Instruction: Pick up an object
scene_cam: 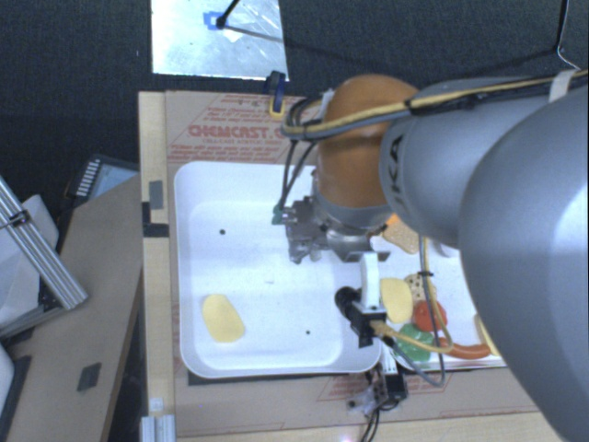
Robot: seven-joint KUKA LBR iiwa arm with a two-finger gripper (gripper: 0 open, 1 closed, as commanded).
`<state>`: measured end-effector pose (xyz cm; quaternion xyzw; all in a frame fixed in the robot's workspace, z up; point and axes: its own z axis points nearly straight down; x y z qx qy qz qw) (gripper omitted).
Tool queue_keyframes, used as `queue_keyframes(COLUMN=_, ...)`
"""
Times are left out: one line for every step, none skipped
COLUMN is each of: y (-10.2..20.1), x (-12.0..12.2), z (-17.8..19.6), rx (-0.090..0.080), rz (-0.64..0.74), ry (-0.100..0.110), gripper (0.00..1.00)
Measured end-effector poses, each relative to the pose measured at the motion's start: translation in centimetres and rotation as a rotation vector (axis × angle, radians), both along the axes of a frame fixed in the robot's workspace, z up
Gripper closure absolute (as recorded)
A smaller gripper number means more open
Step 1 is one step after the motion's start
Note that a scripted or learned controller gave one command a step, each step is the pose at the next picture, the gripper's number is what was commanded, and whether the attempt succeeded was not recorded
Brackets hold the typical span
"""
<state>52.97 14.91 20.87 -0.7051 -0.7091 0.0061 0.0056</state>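
Camera view. The grey arm (497,210) lay nearest the lens, sweeping in from the right and covering much of the right-hand bin; its orange band (354,141) sat above the wrist, with cables running over it. Below the band the jaws (308,247) hung over the upper middle of the left bin (198,201), pointing down toward its floor. Whether the jaws stood wide or narrow could not be told, since the wrist housing hid them from this slant, and no object showed between them.

A pale yellow object (223,318) lay on the floor of the left bin near its lower left corner, well apart from the jaws. At the boundary of the two bins, partly under the arm, a cluster of items (419,316) showed: a yellow disc, a red piece, a green piece and an orange strip.

Both bins rested on a cardboard sheet (230,127) on the desk.

Judged from this, nothing had been lifted; choosing a target, descending, closing and raising all remained.
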Motion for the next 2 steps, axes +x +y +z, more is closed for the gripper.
queue_keyframes(y=2.9, x=0.0, z=29.8, rx=0.009, rz=0.002, ry=-0.036, gripper=1.0)
queue_keyframes(y=2.2, x=12.2, z=28.3, rx=0.0, rz=-0.006, ry=-0.024, gripper=1.0)
